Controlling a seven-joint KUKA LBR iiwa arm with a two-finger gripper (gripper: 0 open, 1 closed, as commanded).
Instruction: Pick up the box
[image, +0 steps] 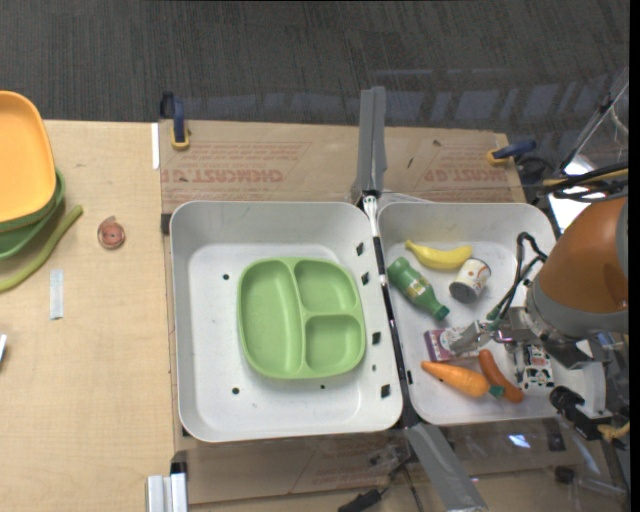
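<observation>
Orange plastic carrot (455, 377) crowds the small purple cardboard box (439, 344); our pincer (468, 338) hovers there, its opening unclear, so we descend straight.

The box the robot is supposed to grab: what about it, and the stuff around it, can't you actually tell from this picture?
- box, camera view: partly covered by the pincer; its print is too small to read.
- pincer: too small and cluttered to tell whether it is open or shut.
- sausage: far end overlaps the arm's parts.
- can: label too small to read.

Box (440, 345) partly hidden beneath the gripper (470, 338); grip unclear.
</observation>
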